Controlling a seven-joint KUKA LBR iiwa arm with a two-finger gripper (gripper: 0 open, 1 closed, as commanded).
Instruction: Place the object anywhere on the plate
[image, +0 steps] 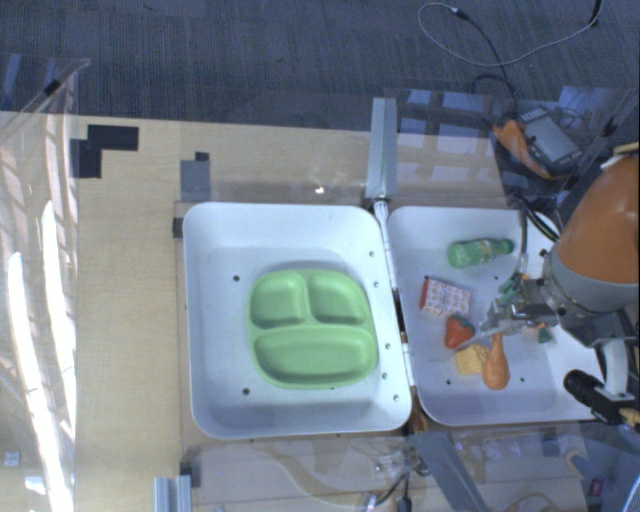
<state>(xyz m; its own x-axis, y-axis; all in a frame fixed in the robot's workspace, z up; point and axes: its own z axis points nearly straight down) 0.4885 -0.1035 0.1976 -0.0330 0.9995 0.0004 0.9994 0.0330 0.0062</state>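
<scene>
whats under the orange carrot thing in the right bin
A yellow piece pokes out from under the orange carrot, on its left side. How far it reaches beneath is covered; elsewhere the white bin floor shows around it.

Honestly, nothing here can actually be read. The closest candidate is the little red-and-white packet (444, 297) lying in the right bin (440, 395), just off to the side of the pincer (512, 312) toward the divider between the two bins. It has a printed pattern on its face, but it's way too small and blurry to make out any letters, brand or numbers. The green bottle (480, 251) just beyond the pincer might carry a label, but I can't tell. The black squares (103, 145) on the bench (120, 330), well away past the left bin, are plain blocks with no writing.
</scene>
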